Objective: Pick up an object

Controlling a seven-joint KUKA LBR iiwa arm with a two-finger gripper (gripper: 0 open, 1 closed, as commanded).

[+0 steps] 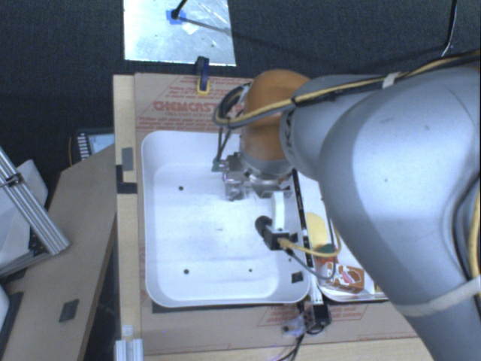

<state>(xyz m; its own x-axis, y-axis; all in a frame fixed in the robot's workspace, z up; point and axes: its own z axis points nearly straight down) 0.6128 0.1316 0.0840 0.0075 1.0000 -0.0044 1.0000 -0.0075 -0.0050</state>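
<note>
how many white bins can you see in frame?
2. Left bin sits mid-frame; right bin is mostly hidden under the arm, just a strip with objects showing. More objects may be hidden.

**Bench surroundings around the tool**

A silvery reflective sheet (179, 21) is lying on the dark floor well beyond the tool, with a blue tape patch (174, 16) sitting on it. A yellow and blue clamp (202, 76) is gripping the cardboard sheet (180, 104) just beyond the tool. Aluminium framing (26, 209) is slanting far to the tool's left, past a tan board (75, 254).
</note>
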